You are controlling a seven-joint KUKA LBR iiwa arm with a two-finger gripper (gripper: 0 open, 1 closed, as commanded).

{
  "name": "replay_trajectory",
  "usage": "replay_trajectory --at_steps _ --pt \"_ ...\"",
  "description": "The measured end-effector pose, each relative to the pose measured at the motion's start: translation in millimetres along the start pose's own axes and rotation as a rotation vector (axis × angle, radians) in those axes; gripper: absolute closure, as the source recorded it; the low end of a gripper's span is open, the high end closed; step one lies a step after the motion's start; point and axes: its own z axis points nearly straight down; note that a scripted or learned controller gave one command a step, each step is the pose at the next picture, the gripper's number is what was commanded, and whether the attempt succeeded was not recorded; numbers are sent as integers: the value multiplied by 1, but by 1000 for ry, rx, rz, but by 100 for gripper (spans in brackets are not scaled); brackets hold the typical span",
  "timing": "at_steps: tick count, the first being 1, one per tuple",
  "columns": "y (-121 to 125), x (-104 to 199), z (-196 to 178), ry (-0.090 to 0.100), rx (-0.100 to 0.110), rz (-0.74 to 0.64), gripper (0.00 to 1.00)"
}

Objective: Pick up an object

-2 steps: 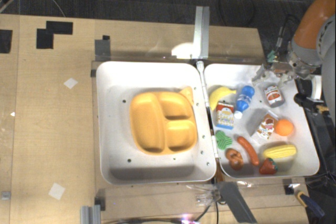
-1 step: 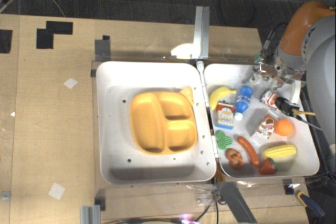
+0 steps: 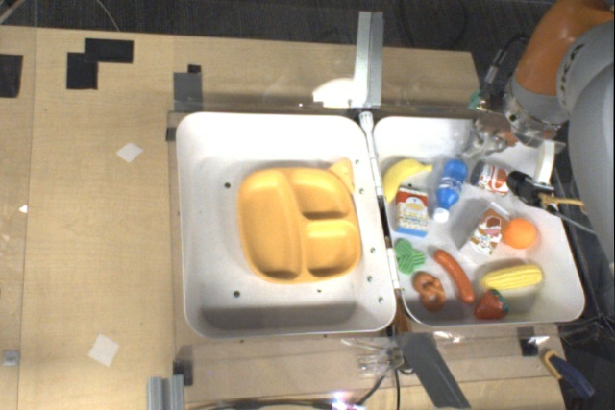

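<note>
i'm looking down on the worktop (image 3: pixel 96 235) with two white bins side by side. the left bin (image 3: pixel 207 206) holds just one thing, a yellow divided tray (image 3: pixel 298 221) sitting about in the middle, its long axis running roughly up and down the view with a slight tilt, and there's lots of bare white floor around it on the left and near sides.

the right bin (image 3: pixel 567 293) is the crowded one. a banana (image 3: pixel 404 173) curves along near the divider at the far left, a blue bottle (image 3: pixel 448 187) lies just beside it with its long axis tilted toward the far right, and a small red and white carton (image 3: pixel 412 211) stands below the banana. further down there's a green toy (image 3: pixel 409 255), a sausage (image 3: pixel 454 274) lying diagonally from upper left to lower right, a brown piece (image 3: pixel 430 289), a corn cob (image 3: pixel 512 278) lying nearly sideways, a red piece (image 3: pixel 490 304) at the near edge, an orange (image 3: pixel 520 233) and another small carton (image 3: pixel 487 235).

the gripper (image 3: pixel 490 141) hangs over the far right corner of that bin, close to the rim, with a red and white item (image 3: pixel 494 178) just beneath. i can't tell if the fingers are apart or together from here. open room in that bin is slim, mostly a grey patch in the centre.
</note>
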Motion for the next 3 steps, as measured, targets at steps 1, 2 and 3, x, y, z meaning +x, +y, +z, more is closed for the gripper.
replay_trajectory --at_steps 1,2,3 --pt "0 0 1 0 1 -2 0" --pt "-53 -21 14 0 9 111 0" --pt "-48 -19 -2 0 -7 105 100"
